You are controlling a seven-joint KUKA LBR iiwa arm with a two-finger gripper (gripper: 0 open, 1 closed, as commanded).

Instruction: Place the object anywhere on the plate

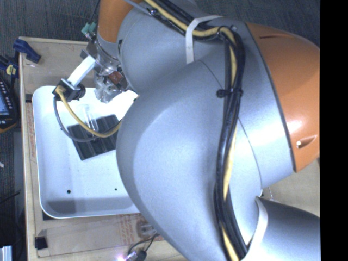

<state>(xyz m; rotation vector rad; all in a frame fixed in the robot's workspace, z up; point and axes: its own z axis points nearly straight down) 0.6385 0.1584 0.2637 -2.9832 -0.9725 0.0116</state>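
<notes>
My gripper (92, 118) hangs over the upper part of the left white bin (60, 167), below the orange wrist band (111, 12). Directly under it a dark, flat, ribbed rectangular thing (97, 140) lies on the bin floor, tilted a little. I cannot tell whether the gripper touches it or stands just above it. The grey arm (206, 135) covers the right side of the view and hides the rest of that bin and the other bin. No plate can be made out.
A yellow and black cable loop (64, 113) hangs from the wrist over the bin. A blue clamp (25, 49) sits on the wooden bench at upper left. A black device (5, 99) lies at the left edge.
</notes>
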